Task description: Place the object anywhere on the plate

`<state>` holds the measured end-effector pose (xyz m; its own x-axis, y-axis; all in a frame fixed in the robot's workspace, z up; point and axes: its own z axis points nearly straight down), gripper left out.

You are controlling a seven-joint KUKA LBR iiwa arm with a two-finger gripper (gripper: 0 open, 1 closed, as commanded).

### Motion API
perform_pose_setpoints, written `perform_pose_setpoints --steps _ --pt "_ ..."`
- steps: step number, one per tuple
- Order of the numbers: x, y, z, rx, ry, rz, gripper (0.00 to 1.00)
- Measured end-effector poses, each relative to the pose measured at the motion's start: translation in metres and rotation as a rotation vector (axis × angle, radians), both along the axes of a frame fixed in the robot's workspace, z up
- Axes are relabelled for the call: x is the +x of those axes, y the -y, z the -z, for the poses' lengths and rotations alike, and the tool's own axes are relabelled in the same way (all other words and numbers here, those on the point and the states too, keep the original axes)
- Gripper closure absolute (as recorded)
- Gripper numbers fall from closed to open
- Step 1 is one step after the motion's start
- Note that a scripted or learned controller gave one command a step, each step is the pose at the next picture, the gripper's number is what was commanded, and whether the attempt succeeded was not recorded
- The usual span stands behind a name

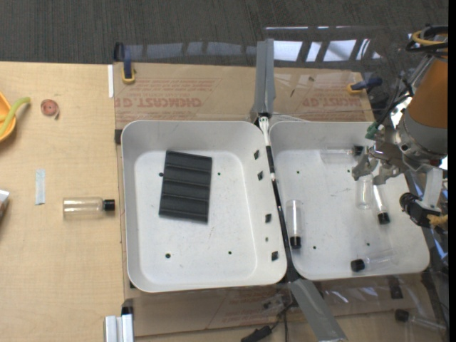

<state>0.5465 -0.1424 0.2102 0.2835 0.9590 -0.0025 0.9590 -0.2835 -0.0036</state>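
Note:
A black ribbed plate (185,186) lies flat in the left bin (135,212), left of its middle. Several clear vials with black caps lie in the right bin (320,262). One vial (293,223) rests by the bin's left wall. Another vial (366,193) lies near the right side, its cap (383,218) toward the front. A third vial (370,262) sits at the front edge. My gripper (370,169) hangs open just above the far end of the right-side vial, with nothing clearly held between its fingers.
A faint clear vial (333,155) lies near the right bin's back wall. On the wooden bench to the left lie a loose vial (87,206), a small red disc (48,107) and an orange object (6,117). A central divider (271,184) separates the bins.

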Motion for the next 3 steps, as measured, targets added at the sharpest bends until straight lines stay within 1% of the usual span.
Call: perform_pose_setpoints --steps 1,2,3 --pt "0.034 0.043 -0.09 -0.002 0.001 0.365 1.0" --pt "-0.037 0.021 -0.043 -0.002 -0.002 0.523 1.0" --pt "0.059 0.072 -0.168 -0.002 0.0 0.518 1.0"
